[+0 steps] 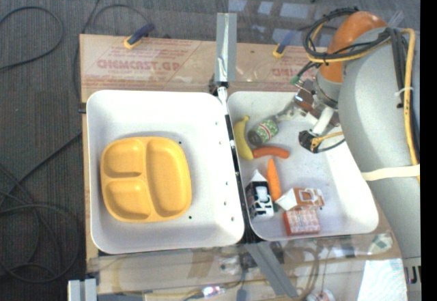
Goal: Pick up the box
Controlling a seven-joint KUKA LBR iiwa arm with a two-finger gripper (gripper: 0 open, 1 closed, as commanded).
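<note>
Box (pixel 301 220) lies flat at the near edge of the right bin (pixel 355 177), long axis about 3-to-9 o'clock. End effector (pixel 311 115) hovers at the bin's far end; grip state cannot be told. Box lies toward 6 o'clock from it, carrots (pixel 273 175) between.

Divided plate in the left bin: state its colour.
Yellow. The divided plate lies in the left bin, seen best in the camera view.

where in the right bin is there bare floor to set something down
Bare floor in the right bin: the strip right of the carrot, above the box. Crowded near the divider: banana, can, carton.
</note>
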